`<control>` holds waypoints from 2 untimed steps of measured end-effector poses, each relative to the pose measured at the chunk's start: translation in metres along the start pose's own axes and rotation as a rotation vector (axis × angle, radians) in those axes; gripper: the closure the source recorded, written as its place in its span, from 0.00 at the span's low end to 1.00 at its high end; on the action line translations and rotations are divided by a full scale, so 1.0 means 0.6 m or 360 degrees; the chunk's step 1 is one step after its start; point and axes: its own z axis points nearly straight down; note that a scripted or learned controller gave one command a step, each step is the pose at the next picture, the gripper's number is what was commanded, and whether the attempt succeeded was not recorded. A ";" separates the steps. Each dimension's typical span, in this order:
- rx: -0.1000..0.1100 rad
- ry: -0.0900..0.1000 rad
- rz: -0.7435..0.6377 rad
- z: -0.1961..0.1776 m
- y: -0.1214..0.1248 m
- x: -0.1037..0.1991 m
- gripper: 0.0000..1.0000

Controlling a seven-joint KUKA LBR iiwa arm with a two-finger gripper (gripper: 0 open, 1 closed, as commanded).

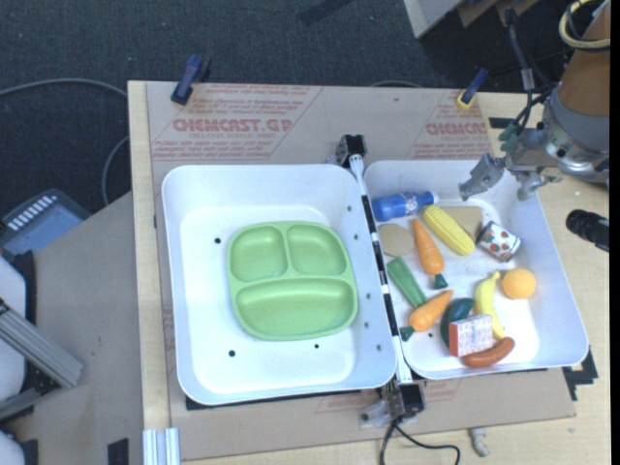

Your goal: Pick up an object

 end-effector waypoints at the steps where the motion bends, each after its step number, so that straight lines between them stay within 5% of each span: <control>1: 0.0003 0.0002 -0.0001 0.117 -0.024 0.069 0.00; 2: -0.0003 0.0000 0.0000 0.253 -0.030 0.081 0.00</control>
